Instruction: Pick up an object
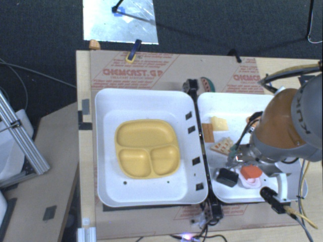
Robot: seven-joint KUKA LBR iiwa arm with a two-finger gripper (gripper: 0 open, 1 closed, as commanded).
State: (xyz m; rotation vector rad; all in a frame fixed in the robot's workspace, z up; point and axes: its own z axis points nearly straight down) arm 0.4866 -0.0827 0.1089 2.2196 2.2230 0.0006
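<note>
The arm hangs low over the right bin (222,101), its grey and orange wrist covering the bin's right half. The jaws (241,158) sit in the shadow under the wrist, and whether they are apart or together I cannot tell from up here. Just below them lies an orange and white object (250,175), touching or nearly touching the wrist's underside; nothing shows it gripped. Left of that object rests a small black block (226,177), its long axis slanting down to the right. Above the black block sits a patterned cracker-like piece (222,145), and above that a pale yellow block (219,122). The orange and white object looks the closest candidate, lying straight beneath. In the left bin (106,135) rests a yellow divided tray (147,147), far from the action.
</note>
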